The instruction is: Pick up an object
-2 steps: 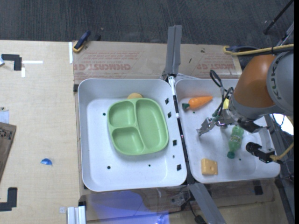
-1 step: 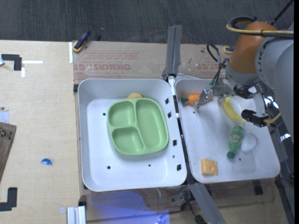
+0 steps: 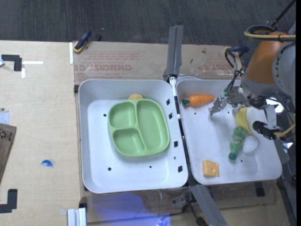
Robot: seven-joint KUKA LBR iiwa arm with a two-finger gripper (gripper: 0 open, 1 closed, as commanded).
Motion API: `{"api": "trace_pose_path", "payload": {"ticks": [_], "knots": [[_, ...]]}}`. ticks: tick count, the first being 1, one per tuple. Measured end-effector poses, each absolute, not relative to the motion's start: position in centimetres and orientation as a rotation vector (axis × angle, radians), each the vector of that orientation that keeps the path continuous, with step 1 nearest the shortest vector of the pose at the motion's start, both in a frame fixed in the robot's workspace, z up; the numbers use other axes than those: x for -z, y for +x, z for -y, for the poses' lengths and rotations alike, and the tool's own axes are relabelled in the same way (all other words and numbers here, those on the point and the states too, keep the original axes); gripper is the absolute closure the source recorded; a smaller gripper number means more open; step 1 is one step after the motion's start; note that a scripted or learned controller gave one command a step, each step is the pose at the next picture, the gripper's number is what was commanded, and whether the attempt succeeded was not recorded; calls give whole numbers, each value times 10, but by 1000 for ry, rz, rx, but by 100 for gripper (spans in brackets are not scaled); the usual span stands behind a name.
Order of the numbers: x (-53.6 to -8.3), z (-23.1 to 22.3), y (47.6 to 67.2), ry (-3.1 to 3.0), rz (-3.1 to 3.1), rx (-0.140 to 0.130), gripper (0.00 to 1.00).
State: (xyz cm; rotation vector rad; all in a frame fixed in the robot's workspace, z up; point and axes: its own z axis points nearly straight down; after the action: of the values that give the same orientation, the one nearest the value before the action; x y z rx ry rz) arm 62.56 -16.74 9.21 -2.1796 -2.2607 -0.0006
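Green tray (image 3: 139, 127) in left bin (image 3: 94, 173); carrot (image 3: 199, 100), bottle (image 3: 236, 143), cheese (image 3: 210, 168) in right bin (image 3: 263, 173), open empty claw (image 3: 216, 108) nearby.

Dark grey carpet (image 3: 117, 11) runs along the far side of the room. The bench (image 3: 37, 126) is pale wood, with a sheet of printed brown cardboard (image 3: 122, 60) lying at its far edge. Black brackets (image 3: 13, 60) sit at the bench's left side (one far, one near). A bluish glow (image 3: 127, 208) falls at the near edge.
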Motion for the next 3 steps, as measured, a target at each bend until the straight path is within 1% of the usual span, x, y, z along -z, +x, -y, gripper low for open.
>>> {"api": "trace_pose_path", "payload": {"ticks": [1, 2, 3], "knots": [[-97, 199, 593, -2170, 2248, 29, 0], [-93, 199, 528, -2274, 2136, 34, 0], [-101, 208, 525, -2294, 2136, 15, 100]]}}
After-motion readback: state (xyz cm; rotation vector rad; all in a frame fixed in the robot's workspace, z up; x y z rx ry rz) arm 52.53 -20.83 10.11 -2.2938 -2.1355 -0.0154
